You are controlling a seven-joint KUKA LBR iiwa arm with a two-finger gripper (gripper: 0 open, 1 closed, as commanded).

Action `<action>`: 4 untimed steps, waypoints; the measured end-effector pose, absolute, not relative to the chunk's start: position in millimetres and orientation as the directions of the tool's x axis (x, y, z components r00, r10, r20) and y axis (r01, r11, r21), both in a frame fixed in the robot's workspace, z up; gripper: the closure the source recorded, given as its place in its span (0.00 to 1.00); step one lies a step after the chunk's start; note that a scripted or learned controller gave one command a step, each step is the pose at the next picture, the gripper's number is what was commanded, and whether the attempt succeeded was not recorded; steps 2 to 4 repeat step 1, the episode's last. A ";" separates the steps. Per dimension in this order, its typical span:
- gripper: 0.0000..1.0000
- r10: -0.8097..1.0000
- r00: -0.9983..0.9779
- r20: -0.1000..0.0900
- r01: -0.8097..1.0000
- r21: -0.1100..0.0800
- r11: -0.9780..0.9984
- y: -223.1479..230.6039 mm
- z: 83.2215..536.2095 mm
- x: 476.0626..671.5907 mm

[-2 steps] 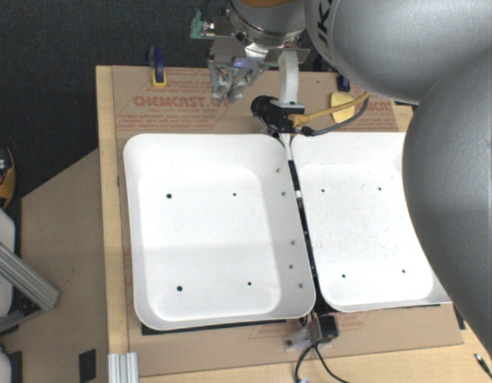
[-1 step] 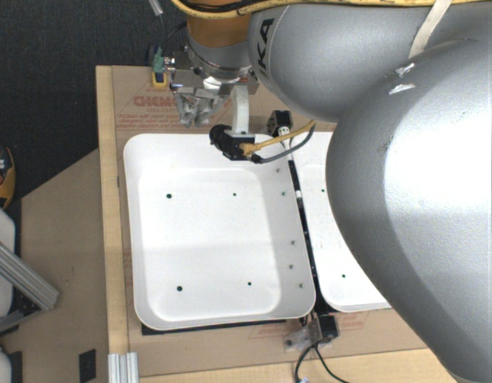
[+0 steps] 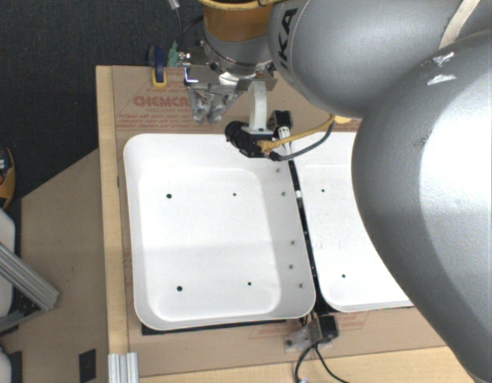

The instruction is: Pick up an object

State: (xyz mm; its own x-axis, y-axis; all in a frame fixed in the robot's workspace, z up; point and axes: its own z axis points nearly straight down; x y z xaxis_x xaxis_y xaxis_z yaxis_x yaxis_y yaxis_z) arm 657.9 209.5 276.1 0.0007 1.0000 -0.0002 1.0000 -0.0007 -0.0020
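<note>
My gripper hangs below the orange wrist band, over the brown bench board just past the far rim of the left bin. I see nothing in it. The left bin's white floor shows only small dark dots. The big grey arm hides most of the right bin, so I cannot see what lies there.
A black fitting with a yellow cable hangs from the wrist over the left bin's far right corner. A blue and yellow clamp sits at the bench's back edge. A cable plug lies at the front edge between the bins.
</note>
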 end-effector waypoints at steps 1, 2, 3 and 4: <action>1.00 1.000 0.004 0.000 1.000 0.009 -0.004 163.6 328.1 667.9; 1.00 1.000 0.004 0.000 1.000 0.009 -0.004 163.6 328.1 667.9; 1.00 1.000 0.004 0.000 1.000 0.009 -0.004 163.6 328.1 667.9; 1.00 1.000 0.004 0.000 1.000 0.009 -0.004 163.6 328.1 667.9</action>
